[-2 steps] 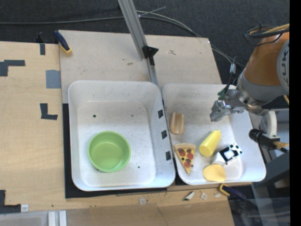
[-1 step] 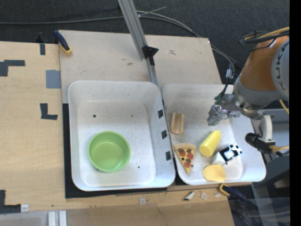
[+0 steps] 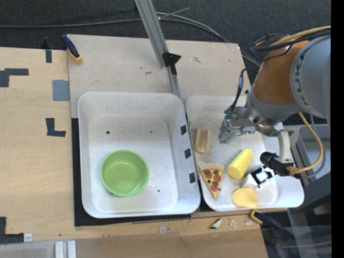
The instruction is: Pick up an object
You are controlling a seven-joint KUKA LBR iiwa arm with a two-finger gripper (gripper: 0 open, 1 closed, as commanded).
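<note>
Pale wooden tabletop [image 3: 32, 144] with grey tape marks, dark floor behind, a cream board [image 3: 123, 63] laid across the middle and a slanted metal pole [image 3: 153, 26] rising from it. On the board, two shallow white bins side by side: left bin [image 3: 88, 117] and right bin [image 3: 204, 104], touching along their inner walls. In the left bin, toward its near left corner, a green bowl [image 3: 125, 172], upright and alone. In the right bin, taken as landmark from here on: against its left wall, a tan bread piece [image 3: 201, 140]; nearer along that same wall, a pizza slice [image 3: 212, 178] with red dots, tip pointing to the near edge; at the middle, a yellow bottle [image 3: 239, 163] lying tilted; just beyond the bottle toward the near right corner, a yellow lemon-like lump [image 3: 245, 198] and a small black-and-white thing [image 3: 262, 175], too blurred to name. Above the bin's far middle, the pincer [image 3: 228, 135] at the end of the grey-and-orange arm [image 3: 287, 79], pointing down between bread and bottle, apart from both. Cannot tell whether apart or together; nothing seen clamped. On the tabletop by the bin's near edge, a few small scraps [image 3: 223, 223]; at the board's far left corner, a yellow-and-blue clamp [image 3: 72, 48].
</note>
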